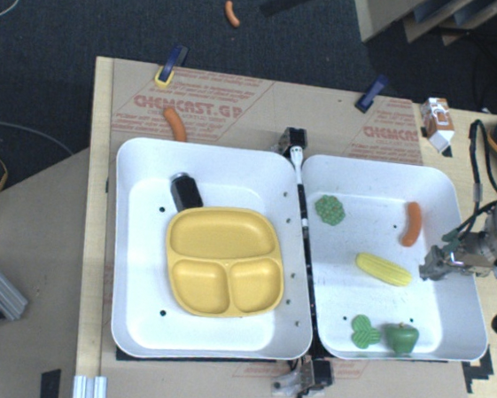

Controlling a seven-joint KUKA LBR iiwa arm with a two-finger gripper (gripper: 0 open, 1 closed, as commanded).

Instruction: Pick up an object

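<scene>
Corn cob (384, 270) lies mid-bin, at nine o'clock from my gripper (434, 265); whether its fingers are parted, I cannot tell.

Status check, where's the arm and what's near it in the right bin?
Gripper over right bin's right side, holding nothing visible. Yellow plastic corn cob lies just left, untouched. Orange sausage close above it.

Bright, even overhead light washes the two white bins (130, 225) nearly shadowless — softer focus and dimmer carpet toward twelve o'clock, slight grain throughout.
</scene>
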